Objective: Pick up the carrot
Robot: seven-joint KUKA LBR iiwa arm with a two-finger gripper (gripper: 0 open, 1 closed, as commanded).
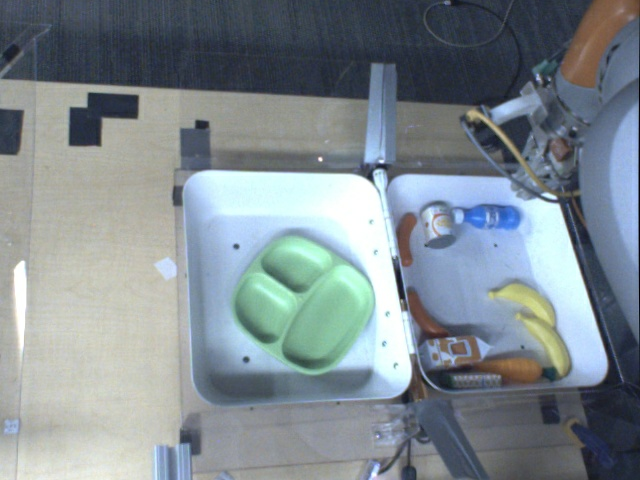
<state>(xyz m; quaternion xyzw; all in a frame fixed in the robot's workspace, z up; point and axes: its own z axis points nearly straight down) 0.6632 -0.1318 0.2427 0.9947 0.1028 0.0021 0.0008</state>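
Orange carrot [510, 370] lies along near wall of right bin [590, 318], just beside carton [452, 349] and bananas [535, 323]. Gripper [545, 158] above far rim; finger state: cannot tell. Advise descent from above, closing across the carrot's width, clear of wall.

Wooden bench [100, 268], two white bins [200, 298]

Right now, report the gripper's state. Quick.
Gripper: cannot be told. It sits above the right bin's far right corner, well away from the carrot at the near edge.
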